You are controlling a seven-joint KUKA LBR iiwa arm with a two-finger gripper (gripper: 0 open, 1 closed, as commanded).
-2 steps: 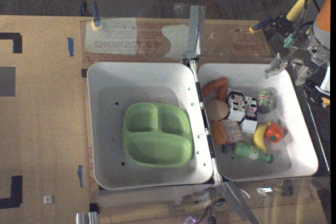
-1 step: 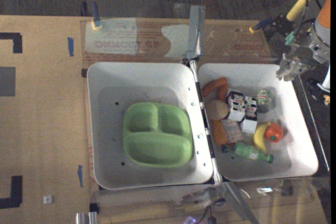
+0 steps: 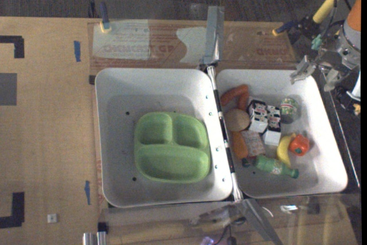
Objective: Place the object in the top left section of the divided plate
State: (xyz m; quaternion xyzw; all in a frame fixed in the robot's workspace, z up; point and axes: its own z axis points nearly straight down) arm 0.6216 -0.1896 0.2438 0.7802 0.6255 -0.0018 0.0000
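The gripper hangs spread and empty over the right bin's far rim, every candidate object jumbled there, so it may nudge 2 neighbours and never reach the green divided plate.

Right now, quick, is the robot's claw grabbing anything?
Gripper: fingers open, holding nothing, above the right bin's top right corner.

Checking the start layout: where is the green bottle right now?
The green bottle lies on its side near the front of the right bin, just below the banana.
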